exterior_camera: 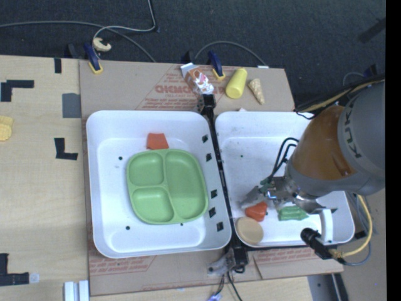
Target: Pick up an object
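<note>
The gripper hovers at the right bin's front edge — its grasp state cannot be told. The red object below looks small, light and rigid — best pinched across its middle.

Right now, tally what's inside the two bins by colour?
Green: 2, the divided plate in the left bin, a small piece in the right bin
Orange: 1, the block above the plate
Red: 1, a piece in the right bin
Tan: 1, a round piece
Total: 5

Divided plate in left bin — wedge block just behind it.
</note>
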